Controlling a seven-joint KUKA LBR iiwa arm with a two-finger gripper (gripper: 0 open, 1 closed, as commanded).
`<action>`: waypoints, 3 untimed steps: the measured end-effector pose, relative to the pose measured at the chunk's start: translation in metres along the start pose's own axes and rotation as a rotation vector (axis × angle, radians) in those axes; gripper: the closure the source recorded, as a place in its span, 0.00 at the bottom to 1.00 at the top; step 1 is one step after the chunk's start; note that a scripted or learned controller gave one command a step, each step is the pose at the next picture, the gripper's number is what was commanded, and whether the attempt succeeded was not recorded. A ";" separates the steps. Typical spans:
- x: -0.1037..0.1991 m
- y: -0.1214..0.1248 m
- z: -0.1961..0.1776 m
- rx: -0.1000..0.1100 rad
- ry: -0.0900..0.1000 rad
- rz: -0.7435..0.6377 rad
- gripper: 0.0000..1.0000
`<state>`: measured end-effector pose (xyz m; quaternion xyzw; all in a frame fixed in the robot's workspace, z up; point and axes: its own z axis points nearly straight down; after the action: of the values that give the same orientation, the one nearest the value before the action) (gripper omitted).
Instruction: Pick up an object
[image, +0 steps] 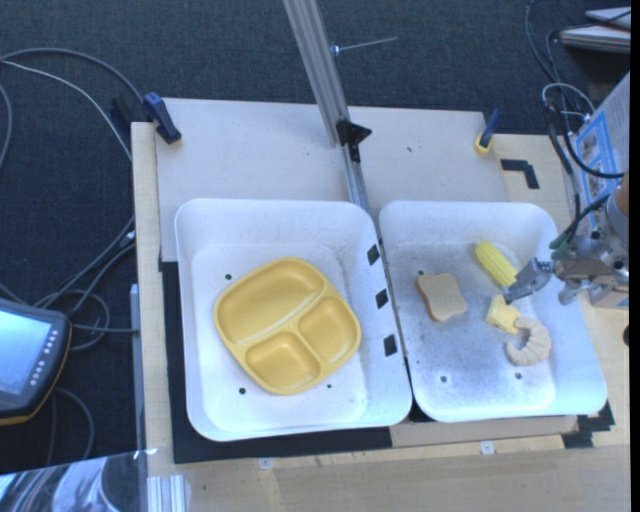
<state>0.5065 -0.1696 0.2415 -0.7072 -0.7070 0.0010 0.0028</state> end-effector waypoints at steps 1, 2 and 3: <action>0.005 -0.006 0.046 0.001 0.000 -0.001 0.00; 0.009 0.002 0.094 0.001 0.001 -0.001 0.00; 0.008 0.004 0.080 -0.007 -0.001 -0.002 1.00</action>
<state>0.5097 -0.1612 0.1618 -0.7065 -0.7077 -0.0011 -0.0003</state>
